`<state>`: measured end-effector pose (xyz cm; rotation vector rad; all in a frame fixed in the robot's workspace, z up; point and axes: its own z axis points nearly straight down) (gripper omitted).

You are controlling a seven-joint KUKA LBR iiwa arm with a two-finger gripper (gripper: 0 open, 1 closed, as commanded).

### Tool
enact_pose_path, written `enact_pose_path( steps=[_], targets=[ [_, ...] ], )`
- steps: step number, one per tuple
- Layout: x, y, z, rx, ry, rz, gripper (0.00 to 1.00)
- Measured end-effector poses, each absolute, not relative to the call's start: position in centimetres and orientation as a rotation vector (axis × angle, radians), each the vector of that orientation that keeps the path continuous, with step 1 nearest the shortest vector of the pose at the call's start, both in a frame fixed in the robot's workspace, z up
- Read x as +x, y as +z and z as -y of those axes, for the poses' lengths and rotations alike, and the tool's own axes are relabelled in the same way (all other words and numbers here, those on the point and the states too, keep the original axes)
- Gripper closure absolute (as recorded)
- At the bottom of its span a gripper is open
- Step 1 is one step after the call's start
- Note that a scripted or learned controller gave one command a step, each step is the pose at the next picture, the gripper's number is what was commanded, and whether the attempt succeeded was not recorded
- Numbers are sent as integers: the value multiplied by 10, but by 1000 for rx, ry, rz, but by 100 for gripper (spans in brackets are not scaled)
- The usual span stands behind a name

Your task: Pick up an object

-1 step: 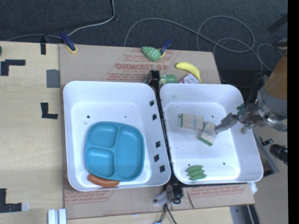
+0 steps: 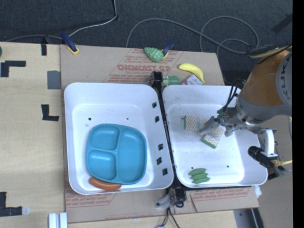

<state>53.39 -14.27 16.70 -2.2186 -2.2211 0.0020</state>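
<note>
The right bin point(image 2: 237, 175) holds a patterned packet point(image 2: 192, 123), a second patterned packet point(image 2: 213, 137) and a green pea pod point(image 2: 199, 175). My gripper point(image 2: 214, 124) hangs over the middle of that bin, right above the second packet and beside the first. Its dark fingers point(image 2: 208, 125) point left and down towards the packets. Nothing shows clearly held between them.
The left bin point(image 2: 78, 99) carries a blue divided plate point(image 2: 116, 153) and an orange sausage point(image 2: 105, 184) at its front. Behind the bins lie a banana point(image 2: 192, 71), a green toy point(image 2: 154, 53) and cables. The arm's orange band point(image 2: 268, 82) rises over the right bin's right side.
</note>
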Motion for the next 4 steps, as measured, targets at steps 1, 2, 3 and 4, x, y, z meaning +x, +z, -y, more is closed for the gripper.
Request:
enact_pose_path(
  steps=[1, 2, 3, 4],
  targets=[
    [551, 95, 157, -2225, 0, 2224, 0],
    [554, 107, 157, -2229, -7, 2228, 100],
    [554, 107, 157, -2229, -9, 2229, 0],
    [654, 151, 224, -2222, 2, 2224, 0]
  ],
)
